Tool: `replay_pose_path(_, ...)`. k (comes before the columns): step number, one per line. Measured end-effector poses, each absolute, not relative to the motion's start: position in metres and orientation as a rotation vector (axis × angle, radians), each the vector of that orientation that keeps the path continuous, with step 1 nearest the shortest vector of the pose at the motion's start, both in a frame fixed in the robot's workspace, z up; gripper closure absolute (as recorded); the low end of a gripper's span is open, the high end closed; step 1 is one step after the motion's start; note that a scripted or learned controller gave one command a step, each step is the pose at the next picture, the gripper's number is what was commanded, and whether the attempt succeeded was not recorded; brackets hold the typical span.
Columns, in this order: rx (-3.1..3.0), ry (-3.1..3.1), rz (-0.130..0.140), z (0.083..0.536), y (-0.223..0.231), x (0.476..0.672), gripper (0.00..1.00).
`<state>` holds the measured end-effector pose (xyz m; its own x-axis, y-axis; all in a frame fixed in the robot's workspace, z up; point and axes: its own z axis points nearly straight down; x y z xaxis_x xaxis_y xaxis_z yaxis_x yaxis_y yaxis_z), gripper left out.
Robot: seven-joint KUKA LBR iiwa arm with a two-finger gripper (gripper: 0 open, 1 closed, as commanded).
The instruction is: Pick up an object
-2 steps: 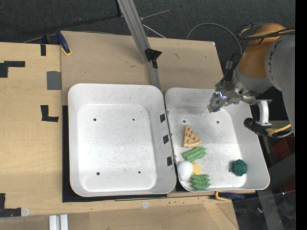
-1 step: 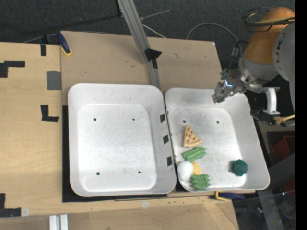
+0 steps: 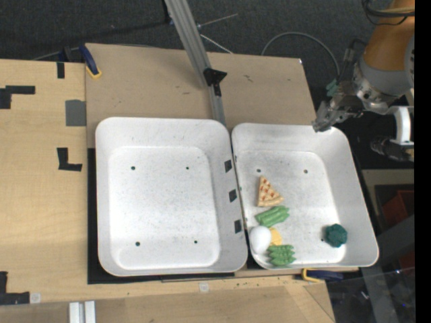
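The right bin (image 3: 337, 153) holds several small things. A tan pizza slice (image 3: 268, 192) lies near its middle, with a green pea pod (image 3: 272, 215) just below it. Along the front edge sit a white egg (image 3: 260, 237), a small yellow piece (image 3: 275, 236) and a bumpy green vegetable (image 3: 281, 254). A dark green broccoli (image 3: 335, 234) rests at the front right. My gripper (image 3: 324, 121) hangs over the bin's far right corner, well away from all of them, with nothing seen between its fingers.
The left bin (image 3: 114, 180) stands beside the right one. A grey metal pole (image 3: 192, 39) slants in from the top to the bins' shared far edge. Black clips (image 3: 233, 194) line the seam between the bins. Cables lie behind the bench.
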<state>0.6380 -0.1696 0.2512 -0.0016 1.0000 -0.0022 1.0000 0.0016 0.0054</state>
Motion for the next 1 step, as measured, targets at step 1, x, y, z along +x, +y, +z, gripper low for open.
replay_pose_path(1,2.217,2.23,0.0,0.2387,-0.111,0.6304,1.0)
